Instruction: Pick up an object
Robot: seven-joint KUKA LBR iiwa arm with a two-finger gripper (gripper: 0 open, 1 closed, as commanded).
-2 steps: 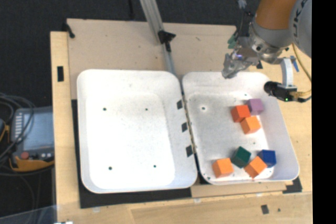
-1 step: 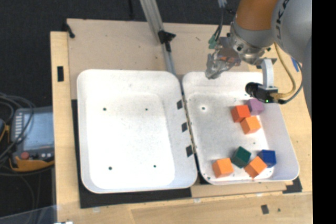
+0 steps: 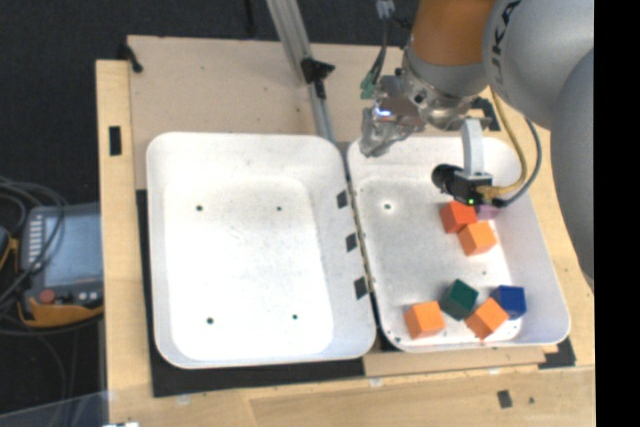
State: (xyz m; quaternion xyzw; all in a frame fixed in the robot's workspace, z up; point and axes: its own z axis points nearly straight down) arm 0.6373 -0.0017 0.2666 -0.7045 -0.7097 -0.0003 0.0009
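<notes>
Where the bench point(image 3: 300, 405) runs along its near edge, two white bins sit side by side on it. The left bin point(image 3: 180, 335) shows a bare floor with a few dark dots. The right bin point(image 3: 545, 315) carries all the blocks.

Along the right bin's near edge lies a cluster of four. An orange block point(image 3: 424, 318) sits toward the near left corner. Just beside it, slightly farther in, is a dark green block point(image 3: 461, 299). A second orange block point(image 3: 489, 317) sits close against the green one on its right, and a blue block point(image 3: 510, 300) touches or nearly touches that orange one toward the bin's right wall.

Farther in, near the middle of the right bin, two more orange blocks lie together: one point(image 3: 479, 237) nearer, the other, redder one point(image 3: 459, 215) just behind it toward the left. A small pale purple piece point(image 3: 488, 210) peeks out beside them; what it is cannot be told.

Right above that pair hangs a small black part point(image 3: 452, 180) on a white bracket, with a green light on it and a yellow cable looping away.

At the right bin's far left corner sits the gripper point(image 3: 377, 137), low over the rim, well apart from every block. Whether it is open or closed cannot be told, and nothing is seen in it. Behind it rises the arm point(image 3: 530, 25), orange band then grey. A metal post point(image 3: 285, 5) slants up from the bins' far edge.
</notes>
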